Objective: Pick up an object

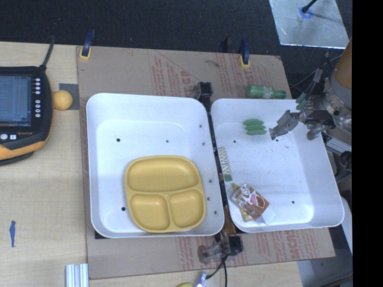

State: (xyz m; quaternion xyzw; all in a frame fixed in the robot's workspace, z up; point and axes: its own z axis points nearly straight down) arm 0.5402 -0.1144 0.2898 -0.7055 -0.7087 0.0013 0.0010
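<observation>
In the right bin (311,178) a small green pod-shaped object (254,127) lies near the far wall. A brown and white snack packet (249,202) rests at that bin's near left corner. A yellow divided plate (164,193) fills the near part of the left bin (108,136). My gripper (294,133) hangs over the far right part of the right bin, just right of the green pod. Its two fingers stand apart, open, with nothing between them.
A green bottle (265,91) lies on the cardboard behind the right bin. A printed strip (224,163) sits along the divide between the bins. A teach pendant (21,112) and a yellow ball (62,99) are at the left of the bench.
</observation>
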